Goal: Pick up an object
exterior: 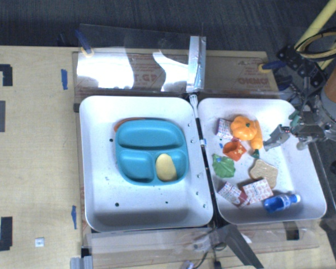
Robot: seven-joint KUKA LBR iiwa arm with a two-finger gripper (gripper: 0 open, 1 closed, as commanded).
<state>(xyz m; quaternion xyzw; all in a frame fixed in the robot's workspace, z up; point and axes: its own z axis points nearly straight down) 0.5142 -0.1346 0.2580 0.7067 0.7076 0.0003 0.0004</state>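
Note:
The right bin [308,178] holds several small objects. An orange toy pepper [245,128] lies at its upper middle, with a small red piece [233,148] and a green leafy piece [224,166] below it. A slice of bread [263,172], red-checked packets [256,191] and a blue bottle [280,202] lie toward the front. My gripper [273,139] reaches in from the right, low over the bin, just right of the orange pepper and above the bread. I see nothing held in it.
In the left bin [95,167] sits a blue divided plate [148,147] with a yellow egg-shaped object [166,167] in one compartment. A clear panel [134,66] stands behind the bins. Cables and arm parts [316,55] crowd the upper right.

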